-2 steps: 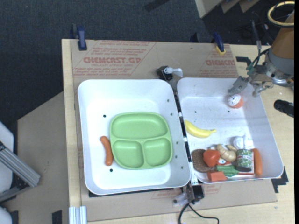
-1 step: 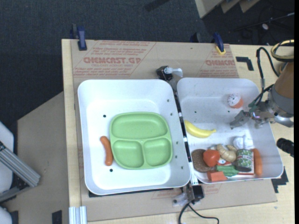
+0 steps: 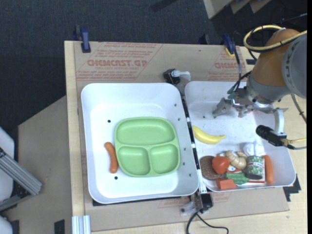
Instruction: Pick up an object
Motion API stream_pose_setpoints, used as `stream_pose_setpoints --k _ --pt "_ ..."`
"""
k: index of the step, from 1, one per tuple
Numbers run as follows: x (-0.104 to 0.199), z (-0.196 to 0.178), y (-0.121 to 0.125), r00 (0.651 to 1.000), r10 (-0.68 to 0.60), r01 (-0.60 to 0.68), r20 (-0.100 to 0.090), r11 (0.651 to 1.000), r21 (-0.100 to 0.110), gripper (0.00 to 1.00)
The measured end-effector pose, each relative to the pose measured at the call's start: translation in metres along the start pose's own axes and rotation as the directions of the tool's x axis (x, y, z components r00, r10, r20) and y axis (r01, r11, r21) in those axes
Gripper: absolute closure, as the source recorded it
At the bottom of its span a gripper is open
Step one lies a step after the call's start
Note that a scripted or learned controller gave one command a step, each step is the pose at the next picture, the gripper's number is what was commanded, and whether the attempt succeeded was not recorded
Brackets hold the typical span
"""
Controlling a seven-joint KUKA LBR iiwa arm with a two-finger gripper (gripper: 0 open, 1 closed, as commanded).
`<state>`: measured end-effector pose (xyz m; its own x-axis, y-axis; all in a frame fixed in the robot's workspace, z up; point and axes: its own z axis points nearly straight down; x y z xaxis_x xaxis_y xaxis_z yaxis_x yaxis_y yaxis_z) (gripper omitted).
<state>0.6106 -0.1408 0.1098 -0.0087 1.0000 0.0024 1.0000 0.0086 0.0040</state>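
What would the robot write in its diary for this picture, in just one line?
tool: above right bin, far end | banana: lying in right bin, apart from tool | hot dog: left bin, beside green tray | pick: not yet done

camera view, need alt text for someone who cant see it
A grey and orange arm hangs its gripper over the right bin, above a banana and a heap of toy food. The left bin holds a green tray and a sausage.
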Motion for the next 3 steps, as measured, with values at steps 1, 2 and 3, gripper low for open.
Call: stream_pose_setpoints --k 1,2,3 --pt "-0.089 -0.027 -0.113 1.0 0.021 -0.021 0.003 1.0 0.01 0.0" --pt "-0.079 -0.074 -0.08 1.0 0.006 -0.006 0.005 1.0 -0.003 0.0" --pt "-0.082 -0.001 -0.136 1.0 0.012 -0.012 -0.002 1.0 0.013 0.0"
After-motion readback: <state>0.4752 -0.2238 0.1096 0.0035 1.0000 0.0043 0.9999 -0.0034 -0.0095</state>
